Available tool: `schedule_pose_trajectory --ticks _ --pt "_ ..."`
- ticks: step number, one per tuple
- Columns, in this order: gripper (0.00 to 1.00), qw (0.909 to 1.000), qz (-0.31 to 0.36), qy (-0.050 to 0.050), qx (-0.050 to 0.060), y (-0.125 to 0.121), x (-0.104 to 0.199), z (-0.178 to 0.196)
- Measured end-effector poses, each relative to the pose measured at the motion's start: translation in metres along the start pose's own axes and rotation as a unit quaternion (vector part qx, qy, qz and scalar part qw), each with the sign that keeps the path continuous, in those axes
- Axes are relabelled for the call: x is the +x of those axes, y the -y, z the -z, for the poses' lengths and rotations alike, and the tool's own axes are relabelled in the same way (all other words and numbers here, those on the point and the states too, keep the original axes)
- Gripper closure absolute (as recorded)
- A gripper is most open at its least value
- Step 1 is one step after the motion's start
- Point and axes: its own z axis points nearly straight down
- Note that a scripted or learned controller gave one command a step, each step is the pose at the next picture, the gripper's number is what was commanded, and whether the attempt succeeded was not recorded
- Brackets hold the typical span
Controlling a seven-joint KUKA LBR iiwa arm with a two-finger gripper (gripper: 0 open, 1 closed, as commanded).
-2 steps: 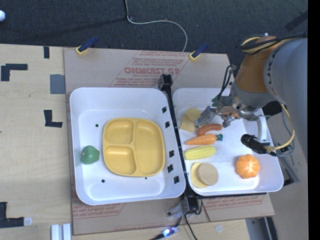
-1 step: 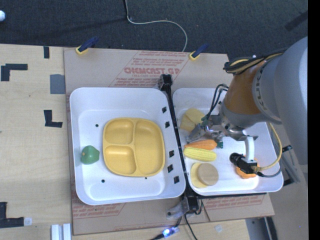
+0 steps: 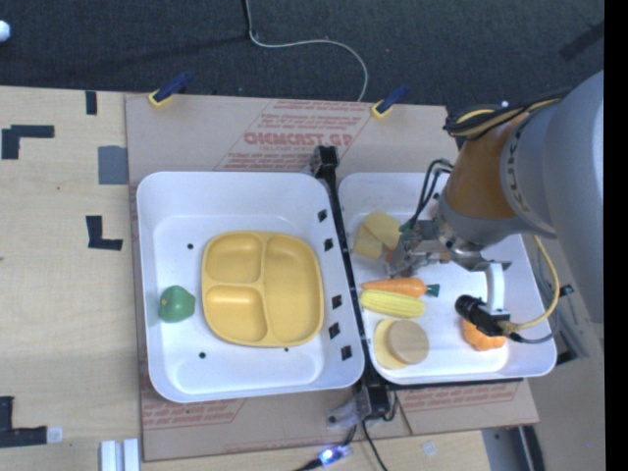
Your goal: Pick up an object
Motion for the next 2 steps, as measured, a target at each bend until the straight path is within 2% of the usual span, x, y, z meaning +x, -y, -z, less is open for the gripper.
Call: schedule_pose_trajectory --ticks 1,2 --pt "1.0 1.0 0.004 -0.002 -0.004 -0.014 0.082 0.095" --pt "1.0 1.0 0.002 -0.001 -0.007 0.006 0.091 0.234"
